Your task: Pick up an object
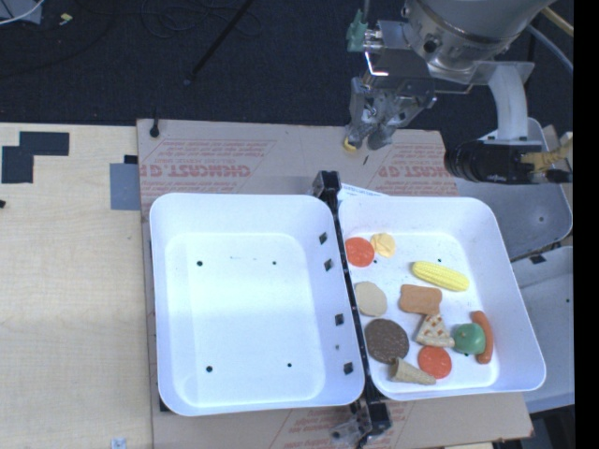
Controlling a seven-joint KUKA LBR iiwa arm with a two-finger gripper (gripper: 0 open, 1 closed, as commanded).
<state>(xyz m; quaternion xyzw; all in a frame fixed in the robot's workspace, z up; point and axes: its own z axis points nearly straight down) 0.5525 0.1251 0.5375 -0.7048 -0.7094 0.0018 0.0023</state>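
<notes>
Toy food lies in the right bin [505, 251], just beside the left bin [234, 316]: a red slice [359, 252], a brown cookie [386, 340], a corn cob [440, 275] and a sausage [483, 330]. Above that right bin's far edge hangs the gripper [367, 137], with nothing between its fingers; whether they are open, I cannot tell.

A robotics lab is suggested: two white bins [178, 215] are clamped on a cardboard sheet [243, 162], with loose cables [225, 17] trailed behind the table [65, 279].
</notes>
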